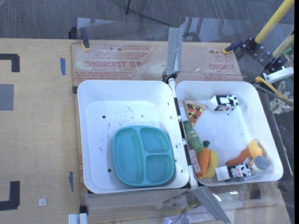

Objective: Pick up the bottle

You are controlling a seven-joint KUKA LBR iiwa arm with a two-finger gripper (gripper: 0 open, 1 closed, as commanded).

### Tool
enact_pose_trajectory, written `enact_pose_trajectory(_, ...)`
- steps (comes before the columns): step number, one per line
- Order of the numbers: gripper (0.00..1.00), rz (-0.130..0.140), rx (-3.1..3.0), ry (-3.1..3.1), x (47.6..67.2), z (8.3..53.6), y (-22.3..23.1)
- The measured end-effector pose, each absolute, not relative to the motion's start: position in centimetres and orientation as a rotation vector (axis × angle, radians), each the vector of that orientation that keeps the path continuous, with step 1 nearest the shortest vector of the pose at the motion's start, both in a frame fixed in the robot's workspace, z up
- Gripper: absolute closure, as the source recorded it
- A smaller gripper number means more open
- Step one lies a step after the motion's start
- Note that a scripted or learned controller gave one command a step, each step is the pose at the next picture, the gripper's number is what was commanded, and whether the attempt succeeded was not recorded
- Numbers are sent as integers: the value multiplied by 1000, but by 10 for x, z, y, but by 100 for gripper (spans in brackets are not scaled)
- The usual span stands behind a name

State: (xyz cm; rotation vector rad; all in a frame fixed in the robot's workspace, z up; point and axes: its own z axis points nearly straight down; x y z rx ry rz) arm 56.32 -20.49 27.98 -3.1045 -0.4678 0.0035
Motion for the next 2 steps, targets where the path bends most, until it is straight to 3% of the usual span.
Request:
enact_pose_trajectory(1,100,5,-3122,-329,529,176,-223)
enact_pose_trajectory(2,100,2,-3125,-316,505,301,-223)
